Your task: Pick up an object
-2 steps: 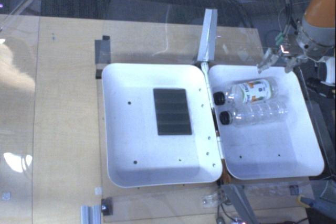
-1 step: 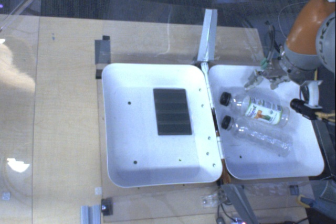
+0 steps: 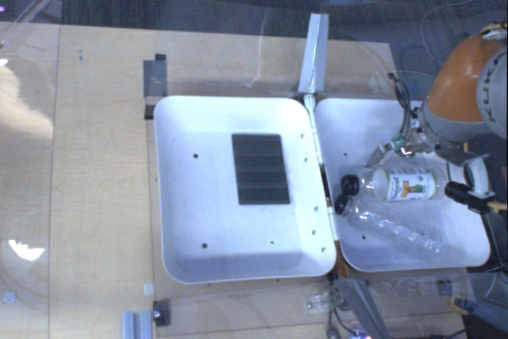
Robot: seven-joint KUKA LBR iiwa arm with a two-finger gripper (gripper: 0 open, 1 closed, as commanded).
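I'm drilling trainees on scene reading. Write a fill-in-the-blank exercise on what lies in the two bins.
1. The dark ridged pad lies in the ____ bin.
2. The labelled clear bottle lies on its ____ in the right bin.
3. The bottle's black cap points toward the ____ bin.
4. The arm reaches in from the view's ____.

Missing words: left; side; left; right
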